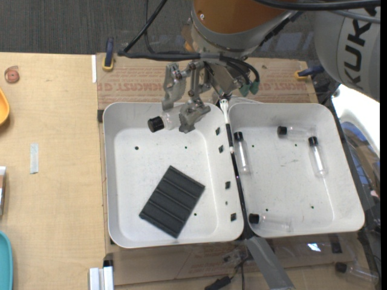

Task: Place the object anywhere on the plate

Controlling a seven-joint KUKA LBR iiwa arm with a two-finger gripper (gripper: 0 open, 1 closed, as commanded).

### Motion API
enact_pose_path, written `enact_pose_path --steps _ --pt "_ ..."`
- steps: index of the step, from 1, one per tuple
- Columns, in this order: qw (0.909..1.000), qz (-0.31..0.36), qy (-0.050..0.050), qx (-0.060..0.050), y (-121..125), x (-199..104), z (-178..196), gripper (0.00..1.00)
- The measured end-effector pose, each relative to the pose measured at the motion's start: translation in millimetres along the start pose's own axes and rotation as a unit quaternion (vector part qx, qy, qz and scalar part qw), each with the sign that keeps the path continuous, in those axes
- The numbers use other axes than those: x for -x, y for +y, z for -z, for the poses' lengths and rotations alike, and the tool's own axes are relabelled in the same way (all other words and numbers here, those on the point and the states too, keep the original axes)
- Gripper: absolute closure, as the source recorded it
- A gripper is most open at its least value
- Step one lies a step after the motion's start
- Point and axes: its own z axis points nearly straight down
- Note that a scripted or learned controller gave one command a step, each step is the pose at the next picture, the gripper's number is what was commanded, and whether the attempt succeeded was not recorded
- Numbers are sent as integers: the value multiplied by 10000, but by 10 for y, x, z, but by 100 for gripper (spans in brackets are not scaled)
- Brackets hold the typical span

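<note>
A flat black ribbed plate lies tilted on the floor of the left bin, toward its front. My gripper hangs over the back of that bin, well behind the plate. A small clear vial with a black cap sticks out sideways to the left of the fingertips. Its clear body runs in between them, and the gripper is shut on it. The vial sits level, off the bin floor.
In the right bin lie several more clear black-capped vials: one by the left wall, one at the right, one at the front. A wooden bench top extends left. Cables hang behind the gripper.
</note>
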Motion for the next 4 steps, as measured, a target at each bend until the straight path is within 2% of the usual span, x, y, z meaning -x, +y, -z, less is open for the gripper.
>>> enact_pose_path --steps 1,2,3,4 --pt "9848 -1738 -2 -4 -278 775 -11 100" --pt "9987 -509 1 -2 26 197 0 100" --pt "9937 1120 -11 3 -456 1138 -167 100" --pt "9679 2512 -9 4 -391 645 3 100"
